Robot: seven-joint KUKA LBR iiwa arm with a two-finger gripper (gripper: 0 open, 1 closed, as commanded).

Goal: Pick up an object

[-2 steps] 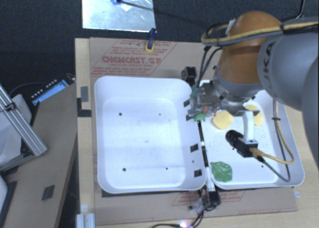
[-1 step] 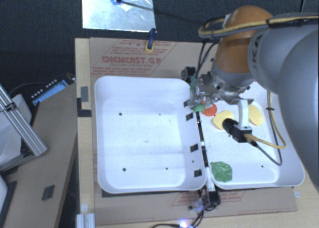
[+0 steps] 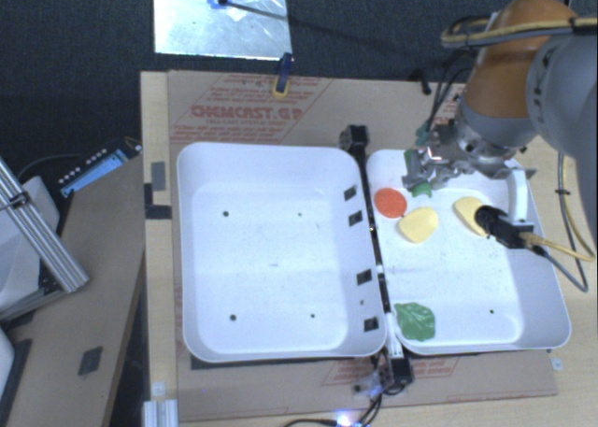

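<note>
**Objects gathered in the right bin beneath the gripper**

Objects are seen lying in the right bin (image 3: 542, 318), the shallow white tray nearer the arm. A round orange-red piece (image 3: 391, 201) rests near the bin's far left corner. Just beside it, toward the camera and to the right, a pale yellow piece (image 3: 418, 224) is found. A second yellow piece (image 3: 466, 211) lies farther right, partly covered by a black part with a yellow cable that crosses over it. A green piece (image 3: 415, 320) is set well apart from the others, in the near left corner of the same bin, close to the divider.

The gripper (image 3: 422, 176) is positioned over the far edge of the right bin, above and just behind the orange-red piece. A small patch of green is visible at its tip, but what it belongs to cannot be made out. Whether the fingers are spread or closed cannot be told, and nothing can be confirmed as held between them.

The arm (image 3: 523, 70) is seen entering from the right, with its grey body and orange band high in the frame.

The left bin (image 3: 271, 257) sits alongside, joined to the right bin by a row of black clips. Both bins rest on a cardboard sheet (image 3: 252, 107) on the bench. A shiny metal plate (image 3: 220, 5) lies beyond the cardboard.
</note>
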